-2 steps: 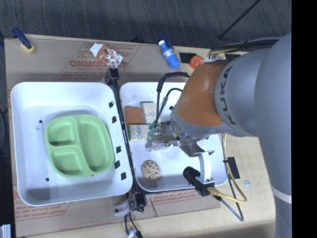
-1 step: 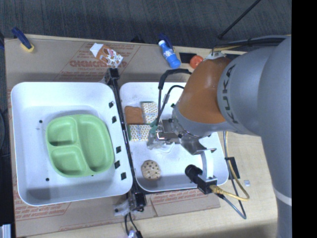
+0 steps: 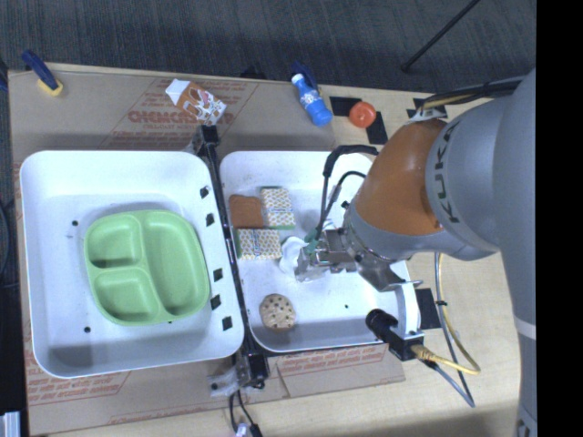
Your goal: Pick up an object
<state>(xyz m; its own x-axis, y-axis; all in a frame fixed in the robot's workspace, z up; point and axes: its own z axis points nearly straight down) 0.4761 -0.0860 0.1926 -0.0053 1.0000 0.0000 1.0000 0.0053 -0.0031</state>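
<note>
Several candidates sit in the right bin (image 3: pixel 273 164) and I'm working the arm (image 3: pixel 410 189) down over them from the right. The tool (image 3: pixel 310 258) is low in the bin now, its metal tip down by a small white and green object (image 3: pixel 293 248) that lies right at its end, touching or nearly so. I can't tell from this slanted look whether the tool is spread or closed, or whether it has hold of anything; the wrist hides the business end. Just left of the tool are two patterned packets, one (image 3: pixel 259 242) close beside it and the other (image 3: pixel 277 206) a little up and left, with a brown square piece (image 3: pixel 246 210) further left against the bin's edge. Below and left of the tool, well apart, a speckled cookie (image 3: pixel 277 310) sits on open floor. To do this step well, I'd say centre squarely over one item, come straight down, and avoid clipping the packet next door; the white piece looks small and slippery, so a firm, level close matters before any lift. The left bin (image 3: pixel 41 244) with the green divided plate (image 3: pixel 146 267) is well away across the divider, and the blue bottle (image 3: pixel 312 100) stays out on the tabletop (image 3: pixel 492 299) beyond the bin.
</note>
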